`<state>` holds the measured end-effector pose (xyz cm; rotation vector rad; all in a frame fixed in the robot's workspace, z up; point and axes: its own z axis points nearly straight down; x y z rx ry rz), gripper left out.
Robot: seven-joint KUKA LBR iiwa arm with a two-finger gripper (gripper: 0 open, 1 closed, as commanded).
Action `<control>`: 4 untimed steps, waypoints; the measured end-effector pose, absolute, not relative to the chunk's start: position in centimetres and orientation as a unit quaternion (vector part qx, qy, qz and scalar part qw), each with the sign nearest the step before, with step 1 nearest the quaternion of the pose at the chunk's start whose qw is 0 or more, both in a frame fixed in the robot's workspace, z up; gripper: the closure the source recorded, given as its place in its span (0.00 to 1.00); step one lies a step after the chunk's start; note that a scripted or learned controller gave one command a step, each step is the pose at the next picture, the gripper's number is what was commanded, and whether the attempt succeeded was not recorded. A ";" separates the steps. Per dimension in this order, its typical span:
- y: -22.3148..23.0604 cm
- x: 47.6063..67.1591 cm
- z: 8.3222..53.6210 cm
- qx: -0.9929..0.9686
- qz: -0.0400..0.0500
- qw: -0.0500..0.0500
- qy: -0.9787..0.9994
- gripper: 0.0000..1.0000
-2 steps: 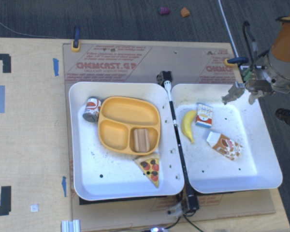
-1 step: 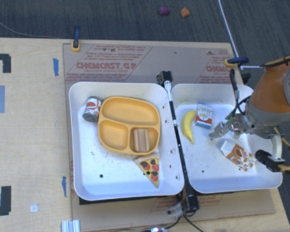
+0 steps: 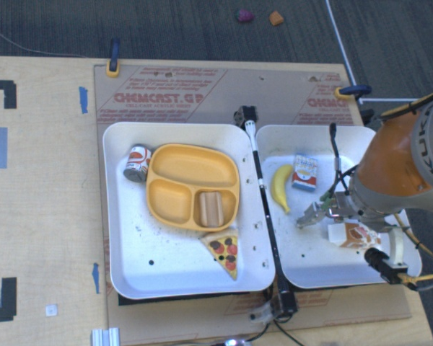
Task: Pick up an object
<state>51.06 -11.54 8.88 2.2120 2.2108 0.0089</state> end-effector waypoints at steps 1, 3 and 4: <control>-9.5 48.4 8.9 0.707 0.004 0.009 0.707 0.00; -9.9 48.6 10.0 0.709 0.004 0.016 0.705 0.00; -9.9 48.7 11.0 0.709 0.005 0.018 0.705 1.00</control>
